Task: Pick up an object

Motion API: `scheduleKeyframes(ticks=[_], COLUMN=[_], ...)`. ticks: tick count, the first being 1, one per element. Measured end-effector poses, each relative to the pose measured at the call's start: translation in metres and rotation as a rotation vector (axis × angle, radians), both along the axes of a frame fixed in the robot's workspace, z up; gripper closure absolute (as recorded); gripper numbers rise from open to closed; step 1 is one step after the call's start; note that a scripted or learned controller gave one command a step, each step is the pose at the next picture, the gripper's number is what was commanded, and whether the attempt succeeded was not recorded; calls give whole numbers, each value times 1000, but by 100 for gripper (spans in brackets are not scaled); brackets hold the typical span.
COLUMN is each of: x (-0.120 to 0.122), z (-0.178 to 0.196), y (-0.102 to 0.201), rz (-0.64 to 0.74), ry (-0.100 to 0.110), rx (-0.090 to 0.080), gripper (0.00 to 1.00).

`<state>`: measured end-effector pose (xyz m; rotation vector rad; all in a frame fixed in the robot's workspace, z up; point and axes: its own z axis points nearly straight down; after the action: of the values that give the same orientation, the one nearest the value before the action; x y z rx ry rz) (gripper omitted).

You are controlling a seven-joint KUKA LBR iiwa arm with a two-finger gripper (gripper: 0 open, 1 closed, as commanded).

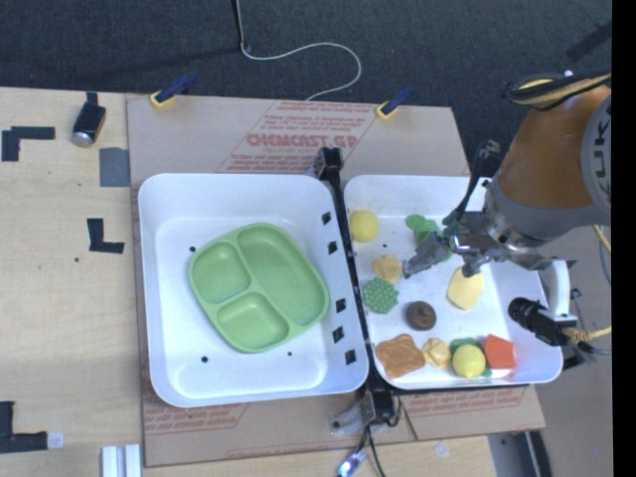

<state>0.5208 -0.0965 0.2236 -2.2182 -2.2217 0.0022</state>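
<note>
I see the hand low in the right bin, over the toy food; can't tell its grip

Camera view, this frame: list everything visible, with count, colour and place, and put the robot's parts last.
White bins: two, side by side on the bench.
Divided tray: one, green, in the left bin.
Toy food: about ten pieces, mixed yellow, green, brown, orange, red, in the right bin.
Cardboard sheet: one, brown, under the bins.
Clamps: two, blue and yellow, at the sheet's far edge.
Cable: one, white, on the dark floor beyond.
Arm: one, grey with an orange band, over the right bin.
Gripper: one, dark, above the food.
</note>
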Motion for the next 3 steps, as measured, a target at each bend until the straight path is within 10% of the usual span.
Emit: scheduleKeyframes(ticks=[1, 2, 3], x=[-39, -37, -22], z=[44, 51, 123], y=[37, 35, 126], rz=[2, 1, 11], ry=[-1, 3, -8], rx=[1, 0, 2], gripper=[0, 100, 100])
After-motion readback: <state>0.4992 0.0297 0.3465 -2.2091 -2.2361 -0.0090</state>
